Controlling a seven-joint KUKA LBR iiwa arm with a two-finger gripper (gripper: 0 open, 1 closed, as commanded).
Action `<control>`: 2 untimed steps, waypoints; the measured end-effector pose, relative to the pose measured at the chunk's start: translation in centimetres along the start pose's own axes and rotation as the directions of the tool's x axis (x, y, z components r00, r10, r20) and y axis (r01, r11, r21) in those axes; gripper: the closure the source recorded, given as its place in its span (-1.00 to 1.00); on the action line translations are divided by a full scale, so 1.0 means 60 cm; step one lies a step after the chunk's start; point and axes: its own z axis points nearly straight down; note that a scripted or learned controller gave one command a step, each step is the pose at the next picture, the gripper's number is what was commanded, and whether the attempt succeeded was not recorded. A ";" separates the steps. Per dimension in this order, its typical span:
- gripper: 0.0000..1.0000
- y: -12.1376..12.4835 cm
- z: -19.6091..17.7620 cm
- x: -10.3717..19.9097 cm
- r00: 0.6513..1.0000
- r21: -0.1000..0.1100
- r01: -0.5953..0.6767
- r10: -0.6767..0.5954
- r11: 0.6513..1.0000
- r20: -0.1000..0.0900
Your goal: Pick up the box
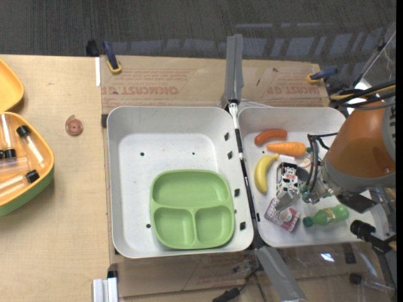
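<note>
A small pink and white box [282, 215] lies flat near the front of the right bin [327, 234]. Just behind it stands a black-and-white patterned carton [288, 176]. My gripper [295, 195] hangs low over the bin, between the carton and the pink box, with its tip just above the pink box's far edge. The grey arm with its orange band [362, 150] reaches in from the right and hides part of the bin floor.
The right bin also holds a red sausage [271, 135], a carrot [286, 148], a banana [264, 172] and a green bottle [326, 216] beside the gripper. A green divided plate [192, 209] lies in the left bin [126, 168]. Yellow trays [19, 162] sit far left.
</note>
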 end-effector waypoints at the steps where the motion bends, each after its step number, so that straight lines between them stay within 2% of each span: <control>1: -1.00 -0.011 -0.011 -0.023 0.753 0.003 -0.658 0.658 0.753 0.002; 2: -1.00 0.002 0.017 0.015 0.893 0.006 -0.450 0.450 0.893 0.000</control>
